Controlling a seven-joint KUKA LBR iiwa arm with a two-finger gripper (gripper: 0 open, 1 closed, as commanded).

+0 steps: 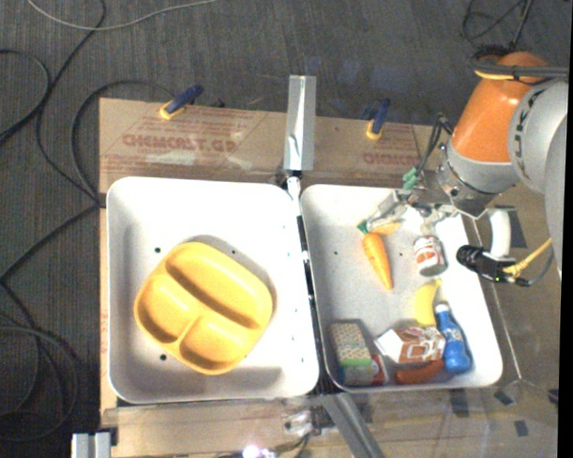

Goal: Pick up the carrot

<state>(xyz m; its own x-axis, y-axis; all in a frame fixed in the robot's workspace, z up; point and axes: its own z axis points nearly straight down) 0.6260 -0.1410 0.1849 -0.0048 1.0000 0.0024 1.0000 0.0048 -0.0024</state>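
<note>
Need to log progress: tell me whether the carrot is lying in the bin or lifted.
Lying in the bin. The carrot rests flat on the right bin's white floor, leafy end toward the end effector.

Two bins are sitting side by side on the counter (224, 141) — the left bin (128, 208) is holding a divided plate (204, 305) near its middle. In the right bin (326, 300), the carrot (379, 258) is lying toward the far end, with a small can (429, 255) just to its right. The gripper (414, 207) is hanging over the far part of this bin, just behind the carrot. Along the near wall a box (353, 352), a carton (414, 345) and a bottle (451, 340) are lying close together — the box leftmost, the bottle rightmost.
</note>
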